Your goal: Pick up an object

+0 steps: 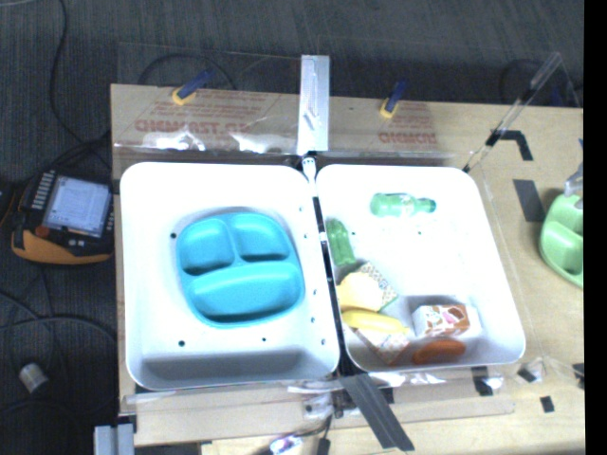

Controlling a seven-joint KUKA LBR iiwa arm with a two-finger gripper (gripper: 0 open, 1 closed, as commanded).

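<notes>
Dark grey carpet lies all around a light wooden bench (541,150). On the bench sit two shallow white bins, side by side.

I cannot tell if the pincer is apart or together. The arm comes in from the right, so the right white bin (495,254) is the near one, and all the small things are in it.

The easiest thing to grab looks like the small see-through green bottle (403,204). It lies on its side near the far wall of the bin, pointing left to right. It is all alone, with bare white floor around it. A pincer coming down would best close across its thin middle.

The other things are bunched up in the near left corner. A small white and red carton (442,318) sits over a flat red-orange thing (438,351). Just beside them lies a yellow banana (377,323), touching a pale yellow speckled lump (365,288). A long dark green thing (339,242) lies right along the wall between the bins. These would be hard to grab one at a time, I think.

The left white bin (142,254) holds a bright blue plastic plate with three parts (240,265). A light green thing (564,235) stands on the bench at the right edge. A small screen box (71,211) lies on the carpet.
</notes>
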